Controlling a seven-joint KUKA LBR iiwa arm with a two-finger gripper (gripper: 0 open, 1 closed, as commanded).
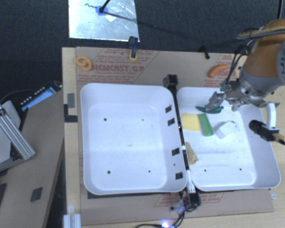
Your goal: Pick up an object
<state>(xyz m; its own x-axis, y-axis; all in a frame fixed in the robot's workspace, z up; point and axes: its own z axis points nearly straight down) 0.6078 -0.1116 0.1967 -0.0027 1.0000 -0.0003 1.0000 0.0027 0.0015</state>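
My gripper (213, 102) hangs low over the far part of the right bin (261, 175), reaching in from the right. Directly under its tip lies a dark teal object (213, 110), and I cannot tell whether they touch. Just nearer lie a green stick (206, 125) and, to its left, a flat yellow piece (190, 122). A small white object (223, 129) rests to the right of the green stick. A brown scrap (191, 154) sits against the bin's left wall.
The left bin (92, 175) stands beside the right one, a black divider (178, 127) between them. On the cardboard behind the bins lie an orange object (217, 71), an orange ring (84, 63) and a blue-and-yellow clamp (132, 48).
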